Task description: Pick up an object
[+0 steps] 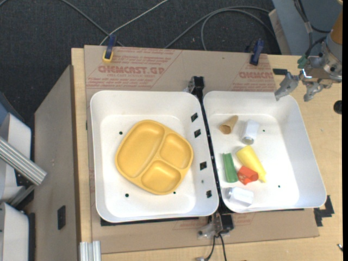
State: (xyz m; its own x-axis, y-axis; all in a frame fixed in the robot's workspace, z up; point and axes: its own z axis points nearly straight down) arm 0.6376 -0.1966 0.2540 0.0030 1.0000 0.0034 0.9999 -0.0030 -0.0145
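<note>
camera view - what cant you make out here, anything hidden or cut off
- Arm: cut off by the top and right edges of the camera view.
- White object at the right bin's near wall: too small and pale to identify.
- Red piece: partly tucked against the yellow object; shape unclear.

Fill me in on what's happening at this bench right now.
A robot arm reaches in from the right, its open gripper hovering above the far right corner of the right bin with nothing between its fingers. That bin holds a yellow piece, green piece, red piece, tan cone and white items. The left bin holds a yellow divided plate.
</note>
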